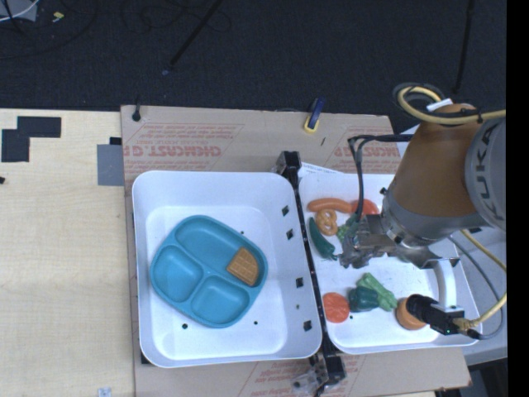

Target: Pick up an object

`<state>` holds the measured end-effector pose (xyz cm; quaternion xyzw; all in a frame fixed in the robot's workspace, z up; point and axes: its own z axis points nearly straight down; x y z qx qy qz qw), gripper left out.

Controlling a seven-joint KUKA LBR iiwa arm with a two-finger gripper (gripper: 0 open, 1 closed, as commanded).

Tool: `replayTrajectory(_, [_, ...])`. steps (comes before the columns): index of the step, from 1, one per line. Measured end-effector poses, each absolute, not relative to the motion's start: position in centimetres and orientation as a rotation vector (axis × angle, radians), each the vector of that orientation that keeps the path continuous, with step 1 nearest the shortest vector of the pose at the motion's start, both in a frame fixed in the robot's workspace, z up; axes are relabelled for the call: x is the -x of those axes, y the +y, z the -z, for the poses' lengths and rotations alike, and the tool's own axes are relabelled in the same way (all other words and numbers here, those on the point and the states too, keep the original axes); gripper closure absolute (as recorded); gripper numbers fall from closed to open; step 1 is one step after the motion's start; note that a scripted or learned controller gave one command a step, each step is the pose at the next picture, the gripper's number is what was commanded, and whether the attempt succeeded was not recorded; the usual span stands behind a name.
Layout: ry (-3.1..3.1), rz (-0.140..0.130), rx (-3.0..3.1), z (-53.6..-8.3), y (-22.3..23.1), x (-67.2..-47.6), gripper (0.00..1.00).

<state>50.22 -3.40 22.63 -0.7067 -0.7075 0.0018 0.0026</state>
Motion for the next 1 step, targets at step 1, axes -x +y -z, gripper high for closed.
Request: replayTrajectory(1, [-2.222, -0.002, 2.218, -23.62, -1.28, -50.45, 1.00])
